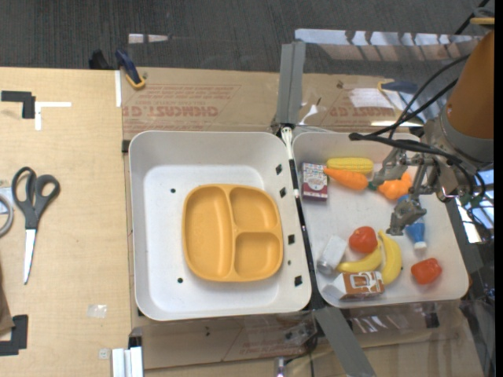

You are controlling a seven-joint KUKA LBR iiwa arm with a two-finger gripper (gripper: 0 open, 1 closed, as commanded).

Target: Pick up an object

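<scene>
Right bin, near to far: curved yellow plastic banana (389,258) (long axis running near-far) beside a round red tomato (362,239); just beyond, the grey two-finger gripper (406,210), fingers narrowly parted and empty, poised beside a small blue-and-white bottle (417,234).

Dark carpet floor (196,6) lies behind a pale wooden bench (55,171).

Orange-banded arm (478,85), black cables, metal claw (406,210)
</scene>
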